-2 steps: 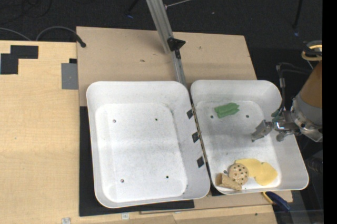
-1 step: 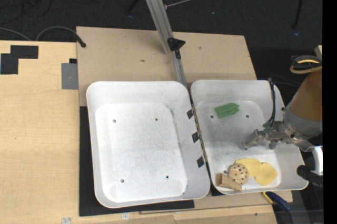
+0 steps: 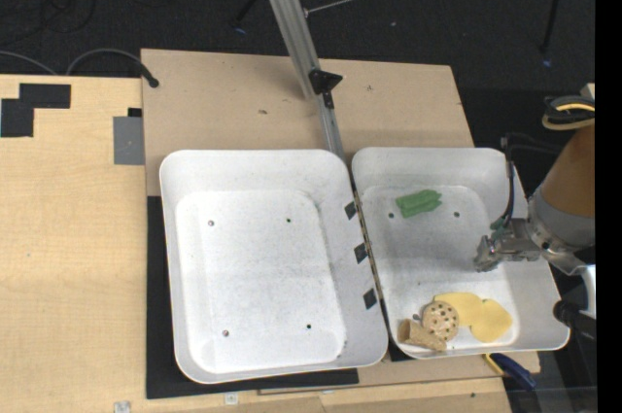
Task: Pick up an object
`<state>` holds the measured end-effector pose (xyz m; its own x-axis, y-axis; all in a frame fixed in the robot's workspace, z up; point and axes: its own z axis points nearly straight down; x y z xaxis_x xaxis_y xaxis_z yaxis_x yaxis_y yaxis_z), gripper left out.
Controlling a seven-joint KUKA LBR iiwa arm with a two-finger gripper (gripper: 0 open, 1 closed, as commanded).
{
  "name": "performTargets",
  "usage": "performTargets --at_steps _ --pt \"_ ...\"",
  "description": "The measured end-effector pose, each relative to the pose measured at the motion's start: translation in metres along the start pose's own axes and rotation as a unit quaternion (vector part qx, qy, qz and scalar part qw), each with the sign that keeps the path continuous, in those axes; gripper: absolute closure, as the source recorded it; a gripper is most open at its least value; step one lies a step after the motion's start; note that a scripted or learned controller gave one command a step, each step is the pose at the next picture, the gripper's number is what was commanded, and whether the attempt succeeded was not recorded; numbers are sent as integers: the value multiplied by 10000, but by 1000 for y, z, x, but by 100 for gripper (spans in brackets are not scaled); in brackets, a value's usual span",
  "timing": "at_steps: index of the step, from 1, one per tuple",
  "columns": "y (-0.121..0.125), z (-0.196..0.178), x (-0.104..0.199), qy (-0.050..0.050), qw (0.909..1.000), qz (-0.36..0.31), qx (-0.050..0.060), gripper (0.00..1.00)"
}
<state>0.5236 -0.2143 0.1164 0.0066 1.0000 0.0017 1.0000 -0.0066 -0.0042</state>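
Observation:
The right bin (image 3: 389, 168) holds a green block (image 3: 419, 203) near its back, a flat yellow piece (image 3: 478, 316) at its front, and a round tan perforated thing (image 3: 438, 318) beside it with a small tan wedge (image 3: 420, 334). My gripper (image 3: 489, 254) hangs low over the right side of this bin, between the green block and the yellow piece, touching neither. Nothing shows between its fingers.
The left bin (image 3: 185, 178) sits beside the right one, joined by black clips along the shared rim. A slanted metal rail (image 3: 292, 22) rises behind the bins. The arm's orange band (image 3: 578, 173) stands past the right bin's edge.

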Motion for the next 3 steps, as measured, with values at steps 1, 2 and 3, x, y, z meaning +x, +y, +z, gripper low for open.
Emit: performTargets --at_steps 1,2,3 --pt "-7 -47 4 -9 10000 -18 -28 100" --pt "-7 -96 3 -13 10000 -38 -35 100" --pt "18 -104 54 4 10000 -60 -20 100"
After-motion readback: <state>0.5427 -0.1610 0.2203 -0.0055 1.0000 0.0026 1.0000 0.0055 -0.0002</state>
